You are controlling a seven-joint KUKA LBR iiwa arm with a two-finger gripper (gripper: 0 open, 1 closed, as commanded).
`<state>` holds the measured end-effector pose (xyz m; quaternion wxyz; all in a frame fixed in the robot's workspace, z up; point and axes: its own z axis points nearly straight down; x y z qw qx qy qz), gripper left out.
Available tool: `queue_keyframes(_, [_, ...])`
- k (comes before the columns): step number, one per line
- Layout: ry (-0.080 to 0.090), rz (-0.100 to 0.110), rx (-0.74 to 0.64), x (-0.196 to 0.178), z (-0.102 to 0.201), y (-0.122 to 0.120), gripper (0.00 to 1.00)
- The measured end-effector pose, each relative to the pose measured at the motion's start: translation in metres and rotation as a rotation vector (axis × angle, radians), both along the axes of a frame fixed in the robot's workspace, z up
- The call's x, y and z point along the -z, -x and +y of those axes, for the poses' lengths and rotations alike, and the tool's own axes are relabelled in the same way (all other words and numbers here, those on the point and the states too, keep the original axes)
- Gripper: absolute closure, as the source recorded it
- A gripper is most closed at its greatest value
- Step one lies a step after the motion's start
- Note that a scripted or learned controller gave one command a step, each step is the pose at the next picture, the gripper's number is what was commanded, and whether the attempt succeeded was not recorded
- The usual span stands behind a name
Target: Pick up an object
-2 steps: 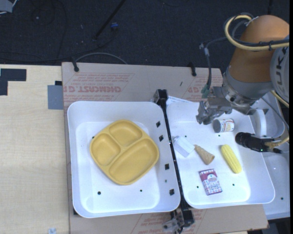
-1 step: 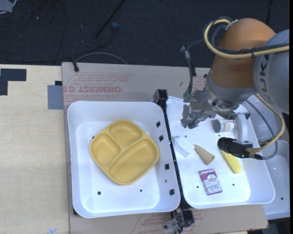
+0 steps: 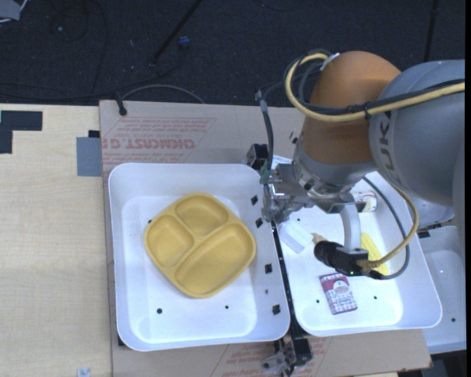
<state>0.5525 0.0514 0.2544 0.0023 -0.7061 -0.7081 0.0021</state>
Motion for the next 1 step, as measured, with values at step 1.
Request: queue_keyframes(1, [-0.001, 0.001, -0.002, 0.0190, 0.0486, 0.0169, 1.00])
